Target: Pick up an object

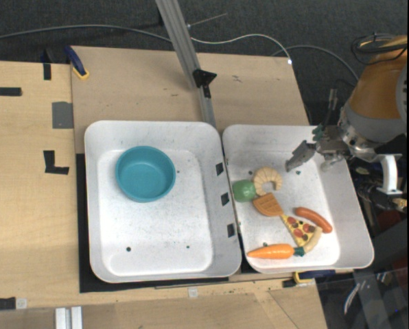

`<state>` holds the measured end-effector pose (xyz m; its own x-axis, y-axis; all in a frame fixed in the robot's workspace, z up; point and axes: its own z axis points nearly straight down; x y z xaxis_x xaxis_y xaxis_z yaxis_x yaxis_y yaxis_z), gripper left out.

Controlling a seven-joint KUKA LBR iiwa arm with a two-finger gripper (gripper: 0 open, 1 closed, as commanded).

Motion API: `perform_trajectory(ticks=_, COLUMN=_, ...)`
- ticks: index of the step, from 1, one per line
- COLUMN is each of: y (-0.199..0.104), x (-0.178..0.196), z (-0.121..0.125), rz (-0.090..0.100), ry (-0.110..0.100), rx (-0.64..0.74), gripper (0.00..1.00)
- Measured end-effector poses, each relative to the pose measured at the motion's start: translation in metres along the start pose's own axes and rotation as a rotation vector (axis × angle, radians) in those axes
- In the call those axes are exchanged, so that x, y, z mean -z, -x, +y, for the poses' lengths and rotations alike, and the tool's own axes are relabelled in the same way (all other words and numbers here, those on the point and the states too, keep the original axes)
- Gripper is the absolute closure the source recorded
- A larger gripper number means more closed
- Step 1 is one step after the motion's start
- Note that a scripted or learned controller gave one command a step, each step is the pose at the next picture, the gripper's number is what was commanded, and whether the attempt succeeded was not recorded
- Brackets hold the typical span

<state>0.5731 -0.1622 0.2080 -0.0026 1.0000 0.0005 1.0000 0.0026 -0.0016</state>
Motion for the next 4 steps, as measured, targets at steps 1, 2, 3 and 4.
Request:
perform_trajectory(ticks=1, y=0.0, x=0.0, z=0.0, rz=0.0, ry=0.0, rx=0.0, gripper=0.0)
perform_trajectory(ticks=2, y=-0.001, x=-0.048, z=-0.009, rz=0.0, ry=-0.005, rx=-0.001, gripper=0.0)
perform_trajectory(ticks=3, y=0.0, x=-0.111, z=-0.007, rz=0.0, ry=0.0, rx=-0.002, gripper=0.0)
perform_trajectory(ticks=4, y=0.0, x=-0.119, z=-0.007, rz=-0.001, ry=0.0, rx=-0.001, gripper=0.0)
